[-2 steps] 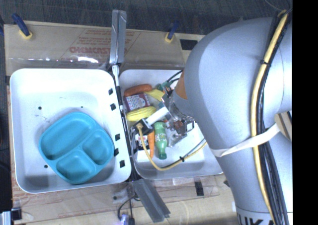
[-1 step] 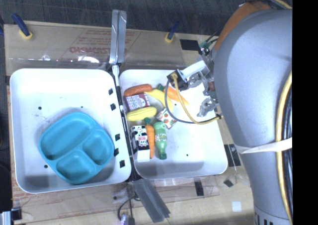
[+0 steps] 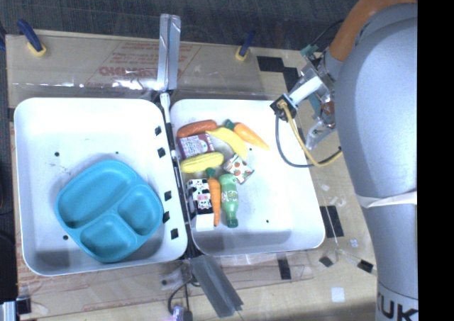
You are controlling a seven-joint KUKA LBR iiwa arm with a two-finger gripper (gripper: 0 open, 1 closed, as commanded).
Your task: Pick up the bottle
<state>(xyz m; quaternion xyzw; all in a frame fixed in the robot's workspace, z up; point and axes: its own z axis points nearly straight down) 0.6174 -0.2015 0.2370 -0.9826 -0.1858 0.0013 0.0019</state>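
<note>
The green bottle point(image 3: 229, 200) lay in the right bin point(image 3: 298, 220), near its left wall, just beside a carrot point(image 3: 216, 203) and a cow-patterned carton point(image 3: 201, 196), below a corn cob point(image 3: 201, 163) and banana point(image 3: 234, 141). The end effector point(image 3: 306, 93) sat at that bin's upper right corner, its grip state indeterminable. The left bin point(image 3: 42, 128) held 1 blue divided plate point(image 3: 108, 210).

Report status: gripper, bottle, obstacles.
Gripper over right bin's far right corner, holding nothing. Green bottle lying in bin. Carrot and milk carton crowd it.
</note>
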